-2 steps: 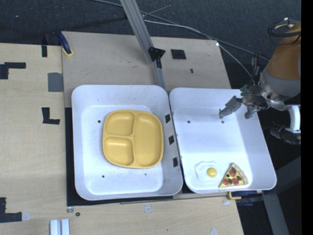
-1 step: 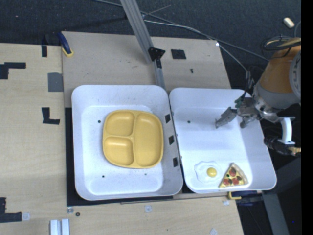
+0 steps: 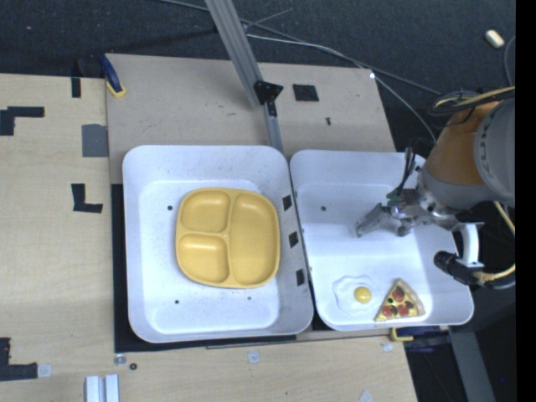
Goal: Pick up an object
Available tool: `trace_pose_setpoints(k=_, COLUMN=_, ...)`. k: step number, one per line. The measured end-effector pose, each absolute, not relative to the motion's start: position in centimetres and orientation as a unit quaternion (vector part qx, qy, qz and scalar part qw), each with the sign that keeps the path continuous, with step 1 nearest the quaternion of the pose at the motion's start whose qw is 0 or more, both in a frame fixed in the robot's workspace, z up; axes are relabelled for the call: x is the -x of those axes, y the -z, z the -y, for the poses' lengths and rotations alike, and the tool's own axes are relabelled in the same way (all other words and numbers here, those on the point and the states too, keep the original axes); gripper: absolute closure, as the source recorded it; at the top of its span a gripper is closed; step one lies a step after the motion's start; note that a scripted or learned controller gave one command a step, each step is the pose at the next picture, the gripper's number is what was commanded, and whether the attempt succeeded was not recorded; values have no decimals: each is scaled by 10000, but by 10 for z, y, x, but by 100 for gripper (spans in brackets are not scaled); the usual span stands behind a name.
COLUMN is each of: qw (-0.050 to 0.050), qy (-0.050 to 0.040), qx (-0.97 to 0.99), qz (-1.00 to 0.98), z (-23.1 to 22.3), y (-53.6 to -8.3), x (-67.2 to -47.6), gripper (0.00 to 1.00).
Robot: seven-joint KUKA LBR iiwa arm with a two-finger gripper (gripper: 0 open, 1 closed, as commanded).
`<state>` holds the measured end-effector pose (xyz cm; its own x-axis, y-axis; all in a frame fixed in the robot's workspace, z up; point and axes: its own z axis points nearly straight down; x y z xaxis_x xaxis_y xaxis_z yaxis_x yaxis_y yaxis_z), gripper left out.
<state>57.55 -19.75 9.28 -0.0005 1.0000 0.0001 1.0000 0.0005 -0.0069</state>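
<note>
Camera view: triangular pizza slice (image 3: pixel 399 301), red-topped, beside fried egg (image 3: pixel 354 293).

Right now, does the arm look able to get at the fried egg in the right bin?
Probably yes. The gripper hangs over the right bin, and the fried egg lies apart from the pizza slice, with nothing on top of it or between it and the gripper.

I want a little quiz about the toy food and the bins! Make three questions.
1. True or false: the yellow plate lies in the left bin.
2. Which toy lies beside the fried egg in the right bin? A) banana B) pizza slice C) apple
3. How many compartments does the plate have?

Key: 1 true; 2 B; 3 three.
</note>
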Motion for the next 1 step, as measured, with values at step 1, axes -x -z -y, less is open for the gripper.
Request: trace_pose_setpoints(k=1, qw=-10, qy=-6, qx=7067, qz=7075, z=198, y=-87, x=-576, gripper=0)
